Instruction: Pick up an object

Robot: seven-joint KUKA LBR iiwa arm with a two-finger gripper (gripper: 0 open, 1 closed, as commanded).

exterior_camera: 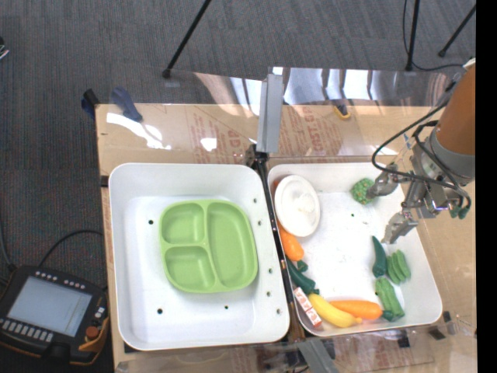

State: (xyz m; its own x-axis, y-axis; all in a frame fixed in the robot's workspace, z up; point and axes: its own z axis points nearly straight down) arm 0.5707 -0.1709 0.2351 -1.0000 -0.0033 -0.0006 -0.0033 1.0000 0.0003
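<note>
Gripper: gripper (392, 206) spread wide with nothing between its fingers, above the right bin (342, 176) toward 3 o'clock.
Nearest object: green broccoli piece (361, 190), at 10 o'clock from the gripper, just beside one fingertip.
Left bin: left bin (124, 255) holds a green divided plate (208, 246).

The arm (458, 130) is cut off at 3 o'clock. The pendant (50, 313) at 8 o'clock is clipped by the edge.

A green divided plate (209, 245) lies in the left bin (124, 208). A teach pendant (50, 311) rests on the grey carpet (93, 45), beside the bench's near-left corner.
</note>
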